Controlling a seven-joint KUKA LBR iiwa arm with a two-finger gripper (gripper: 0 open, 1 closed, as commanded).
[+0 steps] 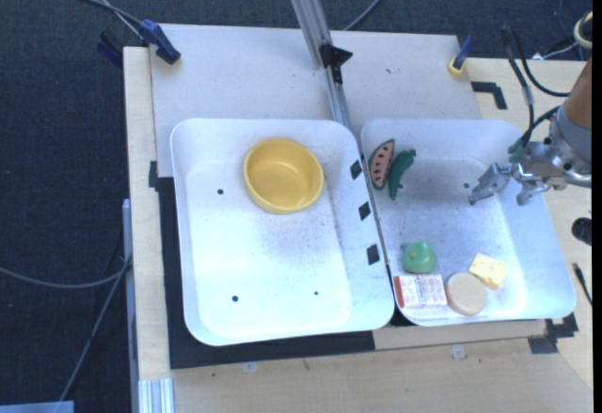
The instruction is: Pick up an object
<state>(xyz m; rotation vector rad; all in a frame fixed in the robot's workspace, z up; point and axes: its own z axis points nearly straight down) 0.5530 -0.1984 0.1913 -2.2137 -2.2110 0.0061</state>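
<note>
The gripper (503, 186) hangs over the right bin (541, 303), holding nothing. I cannot tell how wide it is. The cheese (487, 270) lies below it, near the front. The melon slice (380, 163) lies far to its left, by the wall.

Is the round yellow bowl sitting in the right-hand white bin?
No, the round yellow bowl sits in the left-hand white bin, near its far edge, apart from the toy food in the right-hand white bin.

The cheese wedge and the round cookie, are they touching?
Touching. The camera view shows the cheese wedge pressed against the round cookie, no gap.
</note>
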